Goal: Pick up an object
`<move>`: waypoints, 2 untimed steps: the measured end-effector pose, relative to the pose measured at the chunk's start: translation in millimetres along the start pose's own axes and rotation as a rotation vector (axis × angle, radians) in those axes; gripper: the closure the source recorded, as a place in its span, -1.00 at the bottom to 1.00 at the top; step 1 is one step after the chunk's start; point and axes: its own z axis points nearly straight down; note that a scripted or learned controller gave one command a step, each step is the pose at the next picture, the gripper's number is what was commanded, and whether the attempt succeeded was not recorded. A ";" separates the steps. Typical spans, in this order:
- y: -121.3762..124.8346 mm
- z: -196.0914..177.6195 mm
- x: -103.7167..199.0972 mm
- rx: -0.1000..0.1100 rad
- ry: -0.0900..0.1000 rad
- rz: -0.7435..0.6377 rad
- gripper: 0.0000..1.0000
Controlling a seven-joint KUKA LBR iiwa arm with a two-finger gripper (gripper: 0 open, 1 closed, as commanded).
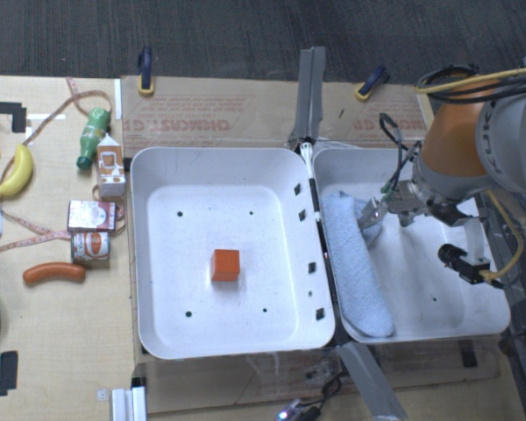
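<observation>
Two bins: one orange block [225, 265] in left bin [158, 235], one blue towel [355, 266] in right bin [438, 314]. Hand [381, 210] at towel's top; opening unclear.

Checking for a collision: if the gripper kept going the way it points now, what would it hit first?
Most likely the pale blue towel in the right bin: the gripper points down-left at its upper end. Depth is hard to judge.

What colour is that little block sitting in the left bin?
Orange: the small cube-shaped block shows clearly in the camera view from above.
</observation>
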 end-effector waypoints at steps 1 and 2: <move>1.5 8.7 12.6 -0.001 -0.001 -0.086 -1.00; 1.4 -0.3 11.2 -0.002 -0.001 -0.081 1.00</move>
